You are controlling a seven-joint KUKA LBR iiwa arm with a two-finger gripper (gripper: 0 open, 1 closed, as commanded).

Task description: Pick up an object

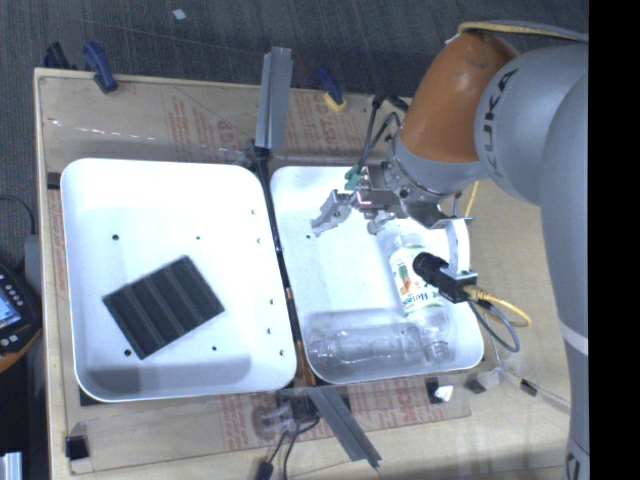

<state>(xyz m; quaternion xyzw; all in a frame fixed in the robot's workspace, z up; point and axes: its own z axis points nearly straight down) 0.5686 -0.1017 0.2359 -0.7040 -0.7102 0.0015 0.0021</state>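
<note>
Camera view from above: in the right bin (300, 268), a clear plastic bottle (375, 346) lies along the near wall, a labelled bottle (413, 273) behind it. Farther back, the gripper (335, 211) hovers with fingers spread, grasping nothing. A black ridged panel (163, 305) lies in the left bin (150, 183).

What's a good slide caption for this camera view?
Arm's gripper hovers over right bin with two bottles; dark ridged pad lies in left bin.

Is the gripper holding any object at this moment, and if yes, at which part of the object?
Nothing is held. The gripper is open above bare floor in the right bin, apart from both the labelled bottle and the clear bottle.
</note>
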